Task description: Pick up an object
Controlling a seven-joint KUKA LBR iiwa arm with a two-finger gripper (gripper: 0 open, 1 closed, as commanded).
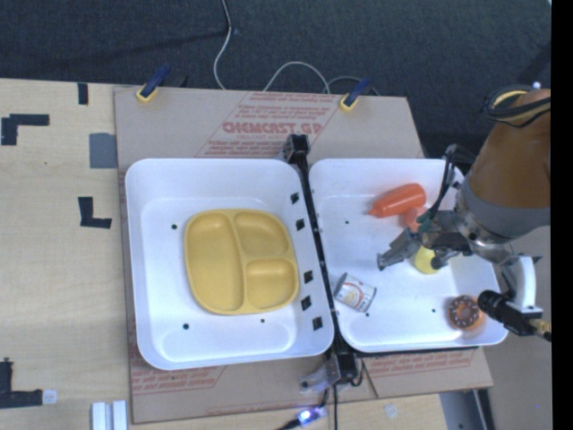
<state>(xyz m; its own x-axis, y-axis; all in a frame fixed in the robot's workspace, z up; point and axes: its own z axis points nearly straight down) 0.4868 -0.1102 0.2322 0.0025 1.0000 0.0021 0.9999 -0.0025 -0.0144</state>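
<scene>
My gripper (414, 251) hangs low in the right bin (358, 330), its dark fingers spread on either side of a small yellow object (426, 261). An orange carrot-shaped toy (398, 200) lies just behind it, toward the bin's far side. A small tin can (354, 293) lies on its side near the bin's front left. A brown chocolate donut (465, 313) rests at the front right corner. The arm's grey body and orange band cover the bin's right edge.
The left bin (152, 330) holds a yellow divided plate (240, 260). A black divider with clips (304, 231) runs between the two bins. Both bins sit on a cardboard sheet (269, 119) with a white cable looping at the back.
</scene>
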